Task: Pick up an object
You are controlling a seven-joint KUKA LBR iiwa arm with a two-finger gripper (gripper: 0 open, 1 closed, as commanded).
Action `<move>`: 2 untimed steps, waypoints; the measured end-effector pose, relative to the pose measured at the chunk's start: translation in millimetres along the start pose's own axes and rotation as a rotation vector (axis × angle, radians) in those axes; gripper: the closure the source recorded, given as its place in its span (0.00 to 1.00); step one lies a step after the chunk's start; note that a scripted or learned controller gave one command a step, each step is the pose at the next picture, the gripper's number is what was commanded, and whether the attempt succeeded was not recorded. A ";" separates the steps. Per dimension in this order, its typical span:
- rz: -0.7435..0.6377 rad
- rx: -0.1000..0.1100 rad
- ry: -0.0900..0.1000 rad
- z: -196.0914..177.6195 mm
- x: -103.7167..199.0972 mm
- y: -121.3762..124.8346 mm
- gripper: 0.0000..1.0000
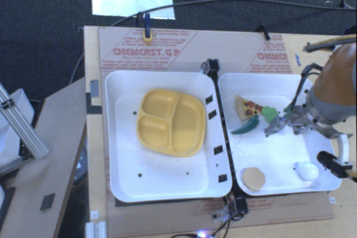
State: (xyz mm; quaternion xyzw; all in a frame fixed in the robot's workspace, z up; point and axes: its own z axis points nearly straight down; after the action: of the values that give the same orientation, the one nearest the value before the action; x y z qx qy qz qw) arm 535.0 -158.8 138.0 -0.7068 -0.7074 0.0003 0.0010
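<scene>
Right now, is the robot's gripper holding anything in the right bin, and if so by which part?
It cannot be told. The gripper sits beside the green toy pepper near the pizza slice, but no object shows between its fingers.

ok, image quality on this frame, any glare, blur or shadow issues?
Camera view: even lighting, soft shadows. The white bins look close to blown out, so the white egg-like object barely stands out. The yellow tray is sharp; the gripper is slightly soft, its fingers hard to resolve.
</scene>
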 end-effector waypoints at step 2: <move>0.001 -0.005 -0.002 39.0 0.1 1.5 1.00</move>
State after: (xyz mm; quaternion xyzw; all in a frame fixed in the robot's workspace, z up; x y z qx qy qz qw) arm 536.5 -158.7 99.0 -0.7071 -0.7071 -0.0008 -0.0014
